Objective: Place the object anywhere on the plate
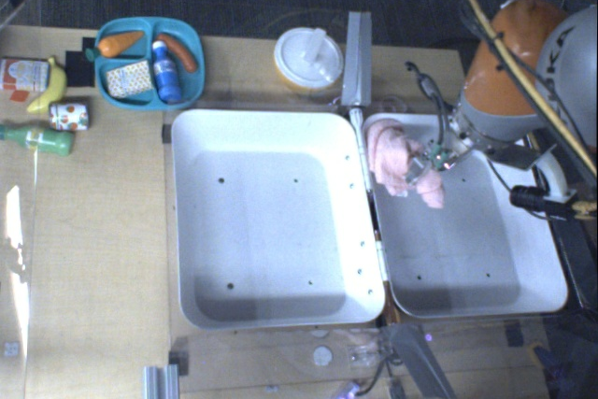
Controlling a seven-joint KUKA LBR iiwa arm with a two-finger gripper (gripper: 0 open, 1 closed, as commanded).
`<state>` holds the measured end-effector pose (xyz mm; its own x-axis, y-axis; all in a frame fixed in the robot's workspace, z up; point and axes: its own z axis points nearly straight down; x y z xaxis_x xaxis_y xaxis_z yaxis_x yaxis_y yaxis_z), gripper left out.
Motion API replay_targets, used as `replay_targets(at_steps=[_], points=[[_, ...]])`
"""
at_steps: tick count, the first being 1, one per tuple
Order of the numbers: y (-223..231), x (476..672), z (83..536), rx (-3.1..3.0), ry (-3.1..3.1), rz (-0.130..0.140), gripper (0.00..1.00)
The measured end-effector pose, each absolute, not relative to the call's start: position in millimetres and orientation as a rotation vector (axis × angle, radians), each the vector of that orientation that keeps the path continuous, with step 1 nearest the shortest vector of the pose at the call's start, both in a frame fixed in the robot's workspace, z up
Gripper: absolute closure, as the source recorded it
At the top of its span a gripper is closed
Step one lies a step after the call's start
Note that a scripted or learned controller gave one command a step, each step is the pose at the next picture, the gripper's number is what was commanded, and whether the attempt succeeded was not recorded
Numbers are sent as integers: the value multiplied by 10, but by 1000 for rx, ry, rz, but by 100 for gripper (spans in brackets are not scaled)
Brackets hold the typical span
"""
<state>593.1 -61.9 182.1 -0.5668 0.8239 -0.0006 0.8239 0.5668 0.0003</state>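
Observation:
A soft pink object (391, 160) lies crumpled in the right bin (486, 266), against its far left corner. My gripper (433, 158) is down at the object's right edge and touches it, with pink showing on both sides of its tip. A round white and yellow plate (308, 59) stands on the bench behind the bins, near the gap between them. A blue divided plate (149, 61) with toy food sits at the back left.
The left bin (271, 220) lies beside the right one, with a metal post (356, 61) at the far end of the divide. A toy banana (49, 87), a small can (68, 116) and a green bottle (37, 139) lie at the bench's left edge.

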Motion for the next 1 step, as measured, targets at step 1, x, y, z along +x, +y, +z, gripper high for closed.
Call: replay_targets(at_steps=[1], points=[[-608, 5953, 2225, 1453, 2784, 1, 100]])
